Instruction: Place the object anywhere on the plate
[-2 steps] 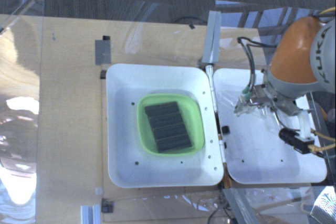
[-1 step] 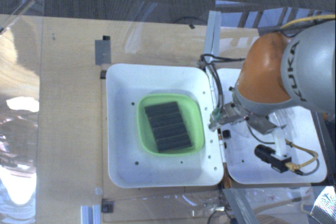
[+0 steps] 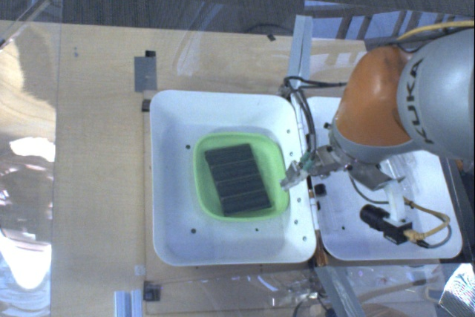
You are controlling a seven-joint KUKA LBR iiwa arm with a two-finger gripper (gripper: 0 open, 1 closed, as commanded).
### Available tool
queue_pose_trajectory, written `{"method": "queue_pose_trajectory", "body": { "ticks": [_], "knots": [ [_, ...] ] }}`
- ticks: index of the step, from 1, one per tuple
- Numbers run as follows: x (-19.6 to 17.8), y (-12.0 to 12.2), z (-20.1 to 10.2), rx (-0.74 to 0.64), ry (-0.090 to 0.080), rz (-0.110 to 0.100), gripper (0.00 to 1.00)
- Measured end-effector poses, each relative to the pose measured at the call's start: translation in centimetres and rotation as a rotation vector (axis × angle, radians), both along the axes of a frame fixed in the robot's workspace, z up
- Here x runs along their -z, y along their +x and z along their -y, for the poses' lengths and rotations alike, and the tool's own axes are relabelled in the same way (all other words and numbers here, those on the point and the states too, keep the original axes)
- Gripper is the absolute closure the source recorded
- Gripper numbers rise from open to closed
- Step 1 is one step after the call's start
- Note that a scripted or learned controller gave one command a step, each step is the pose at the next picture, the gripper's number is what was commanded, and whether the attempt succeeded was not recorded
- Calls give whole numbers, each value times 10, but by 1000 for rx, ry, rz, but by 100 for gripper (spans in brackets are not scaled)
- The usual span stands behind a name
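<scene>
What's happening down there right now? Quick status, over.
Gripper at plate's right rim, holding nothing seen. Dark ridged block lying on green plate in left bin. Nothing in the way.

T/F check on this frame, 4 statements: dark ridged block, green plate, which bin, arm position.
1. The dark ridged block lies on the green plate. True.
2. The plate sits in the right bin. False: it sits in the left bin.
3. The block stands on end. False: it lies flat.
4. The gripper is at the plate's right edge, near the wall between the bins. True.
</scene>
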State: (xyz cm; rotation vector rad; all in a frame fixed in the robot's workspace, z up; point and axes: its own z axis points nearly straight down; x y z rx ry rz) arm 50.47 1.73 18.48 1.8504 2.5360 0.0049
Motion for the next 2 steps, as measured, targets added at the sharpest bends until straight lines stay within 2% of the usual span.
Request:
{"method": "queue_pose_trajectory", "body": {
  "ticks": [1, 2],
  "knots": [
    [-11, 82, -17, -41, 0, 3, 0],
    [-1, 69, 37, -23, -1, 3, 0]
  ]
}}
